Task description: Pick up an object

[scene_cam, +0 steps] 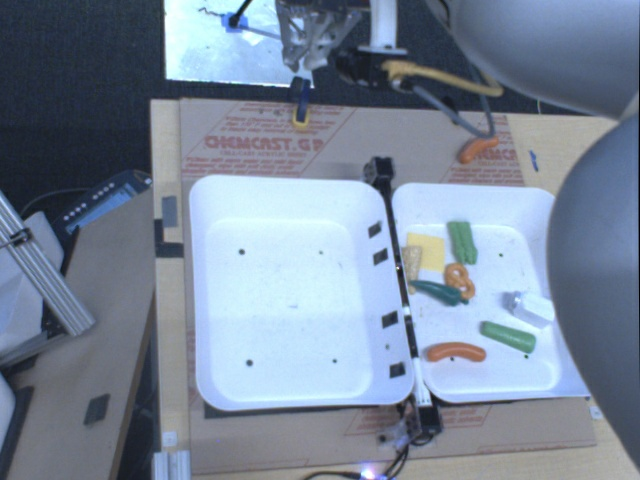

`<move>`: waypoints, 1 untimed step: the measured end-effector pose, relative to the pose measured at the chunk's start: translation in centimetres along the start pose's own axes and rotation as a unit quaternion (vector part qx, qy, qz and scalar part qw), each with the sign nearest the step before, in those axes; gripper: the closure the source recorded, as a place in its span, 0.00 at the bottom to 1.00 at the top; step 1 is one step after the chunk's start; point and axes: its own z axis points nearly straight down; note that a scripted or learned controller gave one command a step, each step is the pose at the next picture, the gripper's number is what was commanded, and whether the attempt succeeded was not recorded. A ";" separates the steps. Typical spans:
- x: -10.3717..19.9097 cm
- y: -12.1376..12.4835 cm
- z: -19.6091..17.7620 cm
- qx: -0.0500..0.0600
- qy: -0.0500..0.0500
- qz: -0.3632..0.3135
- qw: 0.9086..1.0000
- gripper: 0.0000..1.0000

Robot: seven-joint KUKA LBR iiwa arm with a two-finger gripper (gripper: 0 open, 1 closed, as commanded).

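Observation:
My gripper (300, 72) is raised high above the bench's back edge, beyond the left bin (215, 268). Its fingers come together at the tips, and a small blue and yellow object (300, 103) hangs straight down from between them. The right bin (540, 208) holds several toy foods: a yellow block (428, 251), a light green piece (461, 241), an orange curl (458, 278), a dark green pepper (436, 291), a green cucumber (507, 336), an orange sausage (456, 352) and a white and grey item (527, 307).
An orange toy (478, 150) lies on the cardboard behind the right bin. The black divider (392, 268) with clips runs between the bins. The arm's grey body (600, 268) covers the right bin's far side. A yellow cable (440, 76) hangs by the wrist.

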 end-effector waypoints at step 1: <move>-0.4 0.0 0.6 0.000 0.000 0.000 1.000 1.00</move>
